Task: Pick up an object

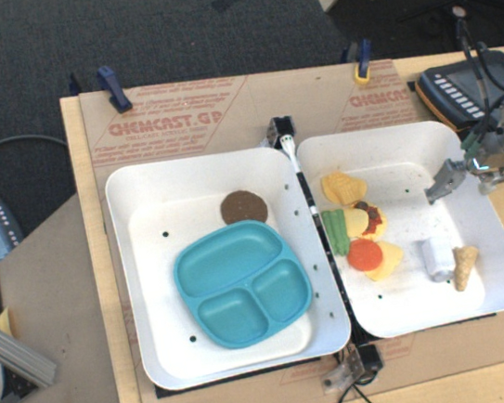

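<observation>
The right bin [385, 152] holds several toy foods. A yellow piece [343, 187] lies near its left wall, with a green piece [335, 230] below it and a yellow-and-dark-red piece [368, 219] beside that. A red round piece [365, 254] rests on a yellow wedge [391, 261]. A white cylinder [436, 257] and a tan piece [465, 266] lie toward the front right. My gripper [449, 180] hangs over the bin's right side, above and apart from the white cylinder, with nothing seen in it.
The left bin [139, 260] carries a teal divided plate [243, 284] and a brown disc [244, 207] behind it. The two bins meet at a raised double rim. A black device [461, 91] sits on the bench behind my arm.
</observation>
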Controlling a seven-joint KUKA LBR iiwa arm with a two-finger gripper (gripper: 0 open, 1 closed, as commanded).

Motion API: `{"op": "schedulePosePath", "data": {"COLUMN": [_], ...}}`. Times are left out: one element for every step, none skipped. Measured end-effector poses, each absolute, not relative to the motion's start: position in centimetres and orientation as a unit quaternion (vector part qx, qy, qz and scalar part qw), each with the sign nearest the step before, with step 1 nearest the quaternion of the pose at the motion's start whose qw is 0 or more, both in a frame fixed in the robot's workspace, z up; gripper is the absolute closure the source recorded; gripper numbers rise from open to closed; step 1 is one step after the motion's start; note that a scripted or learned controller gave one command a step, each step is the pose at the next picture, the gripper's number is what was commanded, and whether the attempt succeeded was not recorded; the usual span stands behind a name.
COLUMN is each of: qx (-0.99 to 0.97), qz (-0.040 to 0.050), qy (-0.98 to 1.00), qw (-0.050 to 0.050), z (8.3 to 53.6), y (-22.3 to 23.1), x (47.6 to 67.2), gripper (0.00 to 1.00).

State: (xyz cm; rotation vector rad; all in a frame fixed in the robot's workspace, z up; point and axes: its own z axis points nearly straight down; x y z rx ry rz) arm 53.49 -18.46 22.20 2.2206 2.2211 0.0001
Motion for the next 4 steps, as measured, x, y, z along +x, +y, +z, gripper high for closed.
{"op": "schedulePosePath", "data": {"qx": [0.704, 0.704, 0.706, 0.706], "qz": [0.0019, 0.0019, 0.0017, 0.0024], "qy": [0.710, 0.710, 0.708, 0.708], "qw": [0.003, 0.000, 0.003, 0.003], "z": [25.7, 25.9, 27.0, 28.0], "y": [-10.5, -4.0, -4.4, -4.4], "x": [55.1, 55.7, 55.7, 55.7], "gripper": [0.00, 0.00, 1.00, 1.00]}}
